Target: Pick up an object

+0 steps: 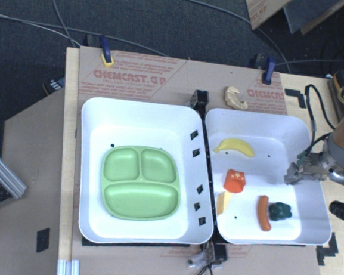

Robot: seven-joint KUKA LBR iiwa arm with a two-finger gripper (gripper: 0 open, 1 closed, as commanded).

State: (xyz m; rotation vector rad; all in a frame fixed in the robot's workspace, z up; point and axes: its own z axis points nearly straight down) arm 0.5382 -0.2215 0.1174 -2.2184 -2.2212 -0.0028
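Observation:
The right bin (pixel 292 131) holds a yellow banana (pixel 235 147) near its back, a red-orange pepper-like toy (pixel 234 181) at its left, a pale yellow wedge (pixel 221 201) against the left wall, and an orange-red sausage (pixel 263 212) touching a dark green broccoli-like piece (pixel 281 211) at the front. My gripper (pixel 297 172) hangs over the right side of this bin, above and to the right of the sausage and the green piece. It is apart from all of them, and nothing shows in its grasp.
The left bin (pixel 94 133) carries a green three-compartment plate (pixel 141 182). A beige lump (pixel 236 97) lies on the cardboard behind the bins. Blue clamps (pixel 107 53) (pixel 269 69) stand at the bench's back edge. Cables run along the right side.

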